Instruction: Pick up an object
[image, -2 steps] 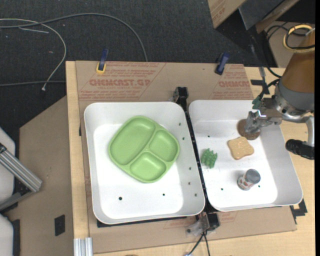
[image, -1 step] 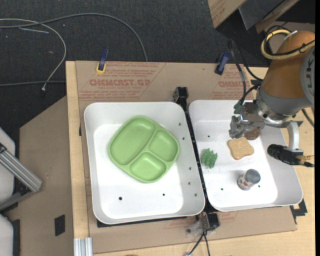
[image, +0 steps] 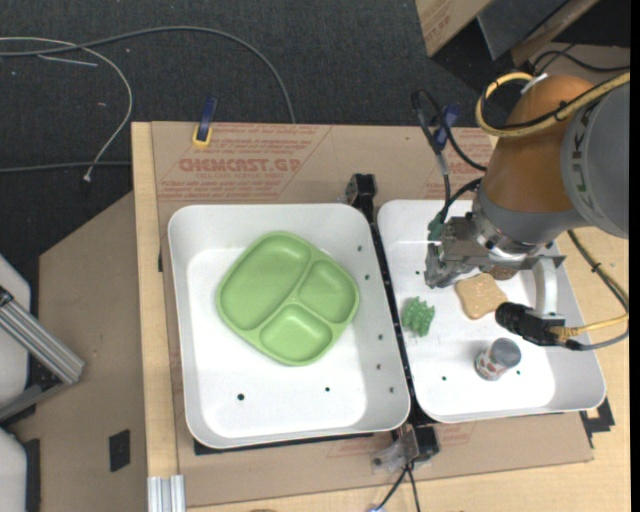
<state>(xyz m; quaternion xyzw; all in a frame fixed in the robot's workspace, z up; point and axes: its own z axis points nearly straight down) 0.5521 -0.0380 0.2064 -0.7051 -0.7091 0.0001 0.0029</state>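
Observation:
In the right bin (image: 570, 395) lie three small objects: a green broccoli-like piece (image: 418, 316) near the left wall, a tan toast-shaped piece (image: 478, 296) in the middle, and a small grey and red can (image: 497, 358) toward the front. My gripper (image: 438, 272) hangs low over the bin's left half, just above and behind the green piece and right beside the tan piece's left edge. The wrist and the orange band of the arm hide the back of this bin.
The left bin (image: 200, 400) holds a green divided plate (image: 288, 297) at its centre. A black clamp (image: 361, 190) sits at the back between the bins. A black connector with a yellow cable (image: 530, 322) lies over the right bin. Cardboard borders both bins.

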